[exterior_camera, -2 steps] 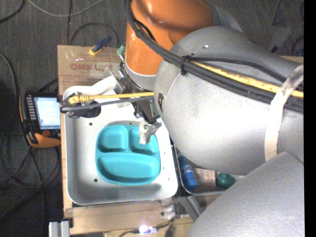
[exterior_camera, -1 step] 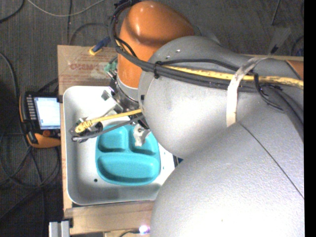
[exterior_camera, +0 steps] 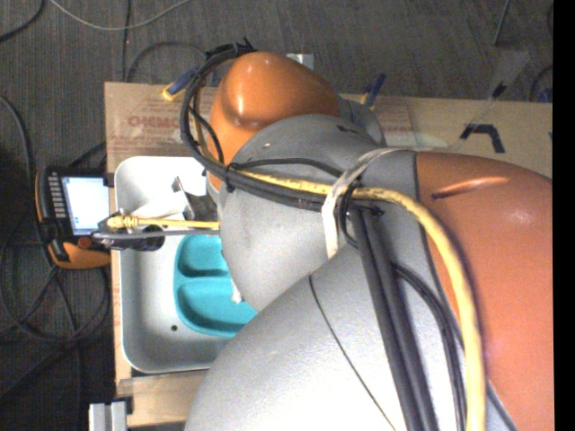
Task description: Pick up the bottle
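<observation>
Looking down at a slant on a pale brown wooden bench (exterior_camera: 144,119) over grey carpeted floor (exterior_camera: 296,7). Across the middle and right, a bulky grey robot arm with an orange band (exterior_camera: 296,268), reaching in from the right and covering most of the bench top. Along its upper side, a bundle of black cables (exterior_camera: 395,277), strapped down by a white tie (exterior_camera: 332,215).

At the arm's left end, the end effector (exterior_camera: 192,201), down inside a shallow white plastic bin (exterior_camera: 144,330) at the left end of the bench, close to the bin's far wall. Cannot tell whether released, clenched or grasping anything: too dark there, and largely hidden by the wrist.

In the same bin, nearer the camera, a turquoise plastic tray with two shallow hollows (exterior_camera: 202,285), lying flat on the bin floor, right part covered by the arm. Just beside the end effector; touching or apart, impossible to judge.

Cannot tell where the bottle is, with so much of the bench under the arm.

Left of the bench, a black and orange handheld control pendant with a lit screen (exterior_camera: 76,209). On the carpet around it and beyond the bench, loose thin cables (exterior_camera: 81,7). At the bench's far edge, two small blue clamps, one left (exterior_camera: 177,86) and one further right (exterior_camera: 374,85).
</observation>
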Motion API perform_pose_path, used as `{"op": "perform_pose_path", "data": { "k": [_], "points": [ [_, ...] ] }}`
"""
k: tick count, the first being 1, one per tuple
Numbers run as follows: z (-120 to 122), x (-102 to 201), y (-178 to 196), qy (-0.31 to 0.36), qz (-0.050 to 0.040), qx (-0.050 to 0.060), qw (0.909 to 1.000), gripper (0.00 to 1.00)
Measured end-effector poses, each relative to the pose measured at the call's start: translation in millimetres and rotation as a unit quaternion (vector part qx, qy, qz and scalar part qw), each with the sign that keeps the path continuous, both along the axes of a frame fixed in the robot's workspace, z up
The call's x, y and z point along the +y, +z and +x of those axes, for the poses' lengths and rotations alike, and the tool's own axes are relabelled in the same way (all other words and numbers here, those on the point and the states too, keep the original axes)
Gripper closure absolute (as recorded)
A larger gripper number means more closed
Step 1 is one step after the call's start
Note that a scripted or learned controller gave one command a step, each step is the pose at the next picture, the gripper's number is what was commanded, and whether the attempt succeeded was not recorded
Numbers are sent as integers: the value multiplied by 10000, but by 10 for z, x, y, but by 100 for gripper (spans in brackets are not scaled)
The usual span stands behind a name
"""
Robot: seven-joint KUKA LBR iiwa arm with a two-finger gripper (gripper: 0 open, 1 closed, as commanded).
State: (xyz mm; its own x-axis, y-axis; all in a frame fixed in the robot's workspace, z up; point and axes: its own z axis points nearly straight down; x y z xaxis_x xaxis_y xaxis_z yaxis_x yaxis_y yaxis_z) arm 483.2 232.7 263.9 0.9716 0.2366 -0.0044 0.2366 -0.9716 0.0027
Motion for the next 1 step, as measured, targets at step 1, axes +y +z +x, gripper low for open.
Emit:
{"op": "perform_pose_path", "data": {
  "k": [1],
  "points": [
    [99, -3, -1596, -74, 25, -98, 9999, 0]
  ]
}}
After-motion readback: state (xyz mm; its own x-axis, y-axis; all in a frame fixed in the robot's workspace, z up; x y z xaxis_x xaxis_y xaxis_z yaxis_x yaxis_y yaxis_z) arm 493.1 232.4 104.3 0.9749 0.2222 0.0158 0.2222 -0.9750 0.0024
